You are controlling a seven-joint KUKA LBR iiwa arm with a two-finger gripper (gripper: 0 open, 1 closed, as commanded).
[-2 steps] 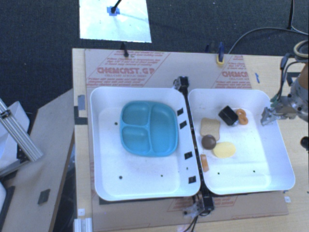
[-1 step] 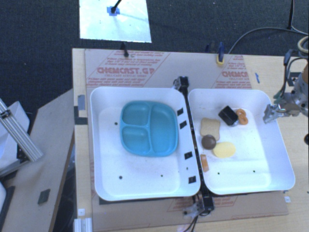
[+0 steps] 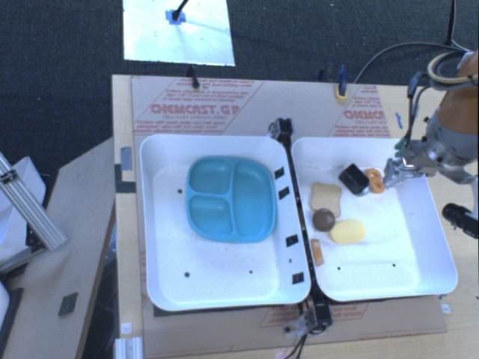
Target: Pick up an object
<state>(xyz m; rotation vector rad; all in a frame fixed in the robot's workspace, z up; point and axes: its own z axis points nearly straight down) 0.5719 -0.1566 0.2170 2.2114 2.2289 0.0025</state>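
The two-finger metal gripper point(image 3: 395, 172) hangs low over the far right part of the right shallow white bin point(image 3: 419, 275); whether its fingers are spread or pressed together I cannot tell at this size. Just beside its tip, toward the left, lies a small orange ring-shaped piece point(image 3: 375, 180), and touching that ring on its other side is a black block point(image 3: 352, 178). Further left and nearer to the camera are a flat tan slice like bread point(image 3: 325, 197), a dark brown round ball point(image 3: 323, 219) just below it, and a pale yellow oval object point(image 3: 347, 232) beside the ball. A small orange stick point(image 3: 316, 252) lies near the bin's left wall. Well apart, in the left shallow white bin point(image 3: 168, 275), rests a light blue plastic plate with three compartments point(image 3: 229, 199).
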